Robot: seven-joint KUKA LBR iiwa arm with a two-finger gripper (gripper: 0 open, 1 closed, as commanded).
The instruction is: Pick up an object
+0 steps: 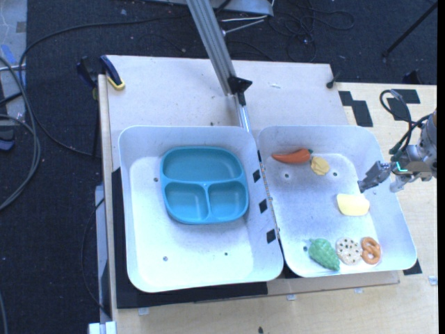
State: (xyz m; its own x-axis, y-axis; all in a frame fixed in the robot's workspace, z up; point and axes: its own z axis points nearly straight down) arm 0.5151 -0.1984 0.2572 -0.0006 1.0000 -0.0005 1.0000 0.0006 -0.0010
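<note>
Yellow toy food piece point(352, 204) lies in the right bin point(292, 141), near its right wall and just left of the gripper point(379, 174). A sound pick would centre above this piece and descend vertically, clear of the wall. The arm enters from the right, hovering low over the bin's rim; its grasp state cannot be told.

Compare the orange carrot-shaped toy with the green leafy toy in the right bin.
The orange carrot-shaped toy is slim and long, lying crosswise near the far end of the right white bin; the green leafy toy is chunkier, bumpy, lying near the bin's near edge. Both are small play foods lying flat, untouched.
</note>
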